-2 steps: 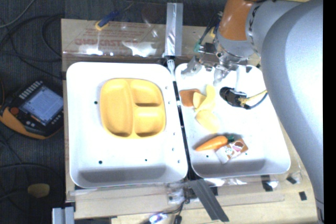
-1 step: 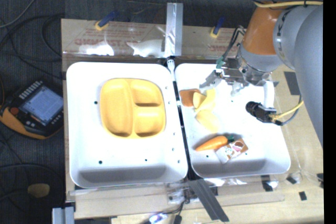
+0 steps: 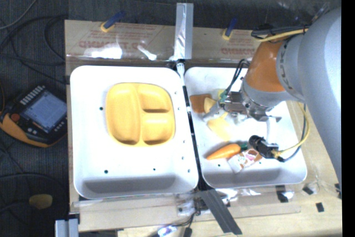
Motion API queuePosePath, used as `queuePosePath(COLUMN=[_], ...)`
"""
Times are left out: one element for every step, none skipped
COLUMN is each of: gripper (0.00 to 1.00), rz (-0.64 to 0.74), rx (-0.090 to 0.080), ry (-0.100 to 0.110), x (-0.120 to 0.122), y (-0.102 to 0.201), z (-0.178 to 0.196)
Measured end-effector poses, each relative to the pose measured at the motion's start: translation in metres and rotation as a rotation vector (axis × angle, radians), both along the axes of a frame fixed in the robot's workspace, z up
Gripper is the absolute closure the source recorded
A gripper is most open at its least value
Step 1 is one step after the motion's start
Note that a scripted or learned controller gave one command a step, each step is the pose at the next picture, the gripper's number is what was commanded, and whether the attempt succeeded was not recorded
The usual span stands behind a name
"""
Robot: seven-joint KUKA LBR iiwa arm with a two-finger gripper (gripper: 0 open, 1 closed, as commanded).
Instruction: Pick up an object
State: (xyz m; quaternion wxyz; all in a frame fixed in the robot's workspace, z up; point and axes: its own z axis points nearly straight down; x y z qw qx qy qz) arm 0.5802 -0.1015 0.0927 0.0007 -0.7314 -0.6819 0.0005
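The right bin (image 3: 288, 175) holds several small items. An orange carrot (image 3: 223, 151) lies near its front, and a small white and red packet (image 3: 242, 161) sits just right of it. A pale yellow piece (image 3: 220, 126) lies mid-bin, and a brown and tan piece (image 3: 201, 102) rests by the left wall. My gripper (image 3: 230, 101) hangs low over the bin's upper middle, just right of the brown piece and above the pale yellow one. Its wrist covers the fingers.
The left bin (image 3: 89, 164) carries a yellow divided tray (image 3: 140, 112). A metal divider post (image 3: 183, 25) stands at the back between the bins. Cables loop from the wrist over the right bin's right side (image 3: 294, 144). A handheld pendant (image 3: 33, 115) lies on the floor at left.
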Motion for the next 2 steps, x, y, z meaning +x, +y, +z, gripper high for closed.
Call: queuePosePath(gripper=[1.0,0.0], rz=[-0.001,0.0], rx=[-0.001,-0.001], ry=[0.001,0.001], x=[-0.0001,-0.0002], y=[-0.0006,-0.0006], z=[0.0088,0.0088])
